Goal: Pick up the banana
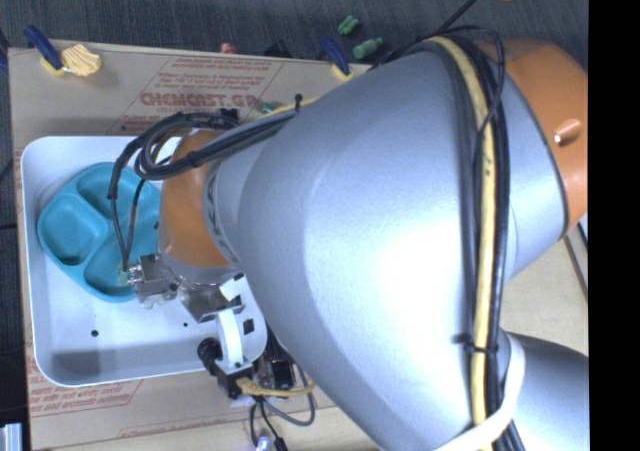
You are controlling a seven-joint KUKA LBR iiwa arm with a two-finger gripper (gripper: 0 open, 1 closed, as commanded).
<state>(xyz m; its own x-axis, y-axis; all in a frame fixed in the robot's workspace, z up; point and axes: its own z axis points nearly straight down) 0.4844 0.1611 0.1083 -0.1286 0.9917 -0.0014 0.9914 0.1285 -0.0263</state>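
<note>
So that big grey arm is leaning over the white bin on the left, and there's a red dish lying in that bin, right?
Nearly. The dish is blue-green, not red; the camera view shows it plainly. The rest holds: the grey arm leans over the left white bin, and the dish lies in that bin.

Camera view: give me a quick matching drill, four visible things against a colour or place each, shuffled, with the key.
Things:
1. divided dish
2. arm
3. wrist band
4. yellow clamp

Colour or place:
A. orange, just above the wrist
B. far-left corner of the brown board
C. teal, lying in the left bin
D. grey, covering most of the view

Pairs: 1-C, 2-D, 3-A, 4-B
</note>
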